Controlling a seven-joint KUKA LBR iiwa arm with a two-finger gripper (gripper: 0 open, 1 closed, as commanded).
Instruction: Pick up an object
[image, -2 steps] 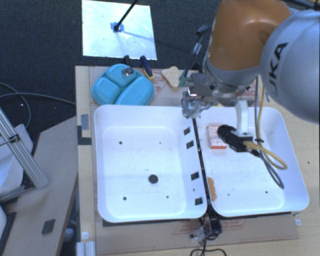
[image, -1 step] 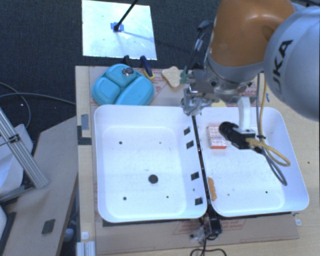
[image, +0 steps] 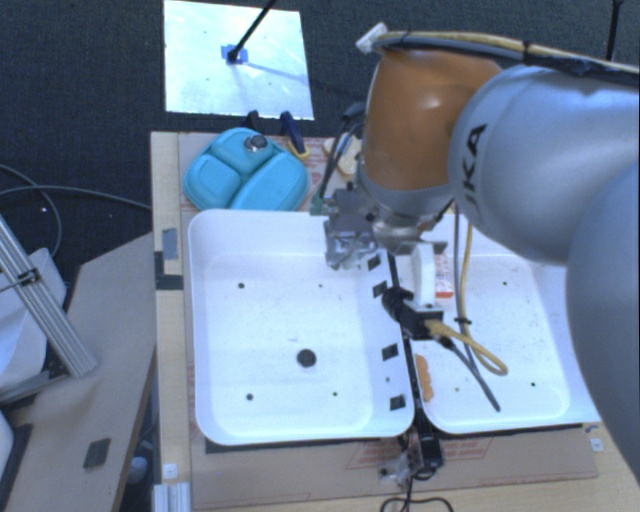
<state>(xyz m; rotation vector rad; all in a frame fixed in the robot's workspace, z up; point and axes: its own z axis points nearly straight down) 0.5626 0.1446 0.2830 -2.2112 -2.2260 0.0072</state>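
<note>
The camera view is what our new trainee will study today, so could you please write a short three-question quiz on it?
1. True or false: the small dark disc lies in the right bin.
2. Which thing sits on the bench beyond the left bin?
A. a light blue container
B. a red mug
C. a green bottle
3. Fill in: the gripper hangs over the far edge of the ____ bin, near the divide between the two.

Key
1. False: it lies in the left bin.
2. A.
3. left.
</note>
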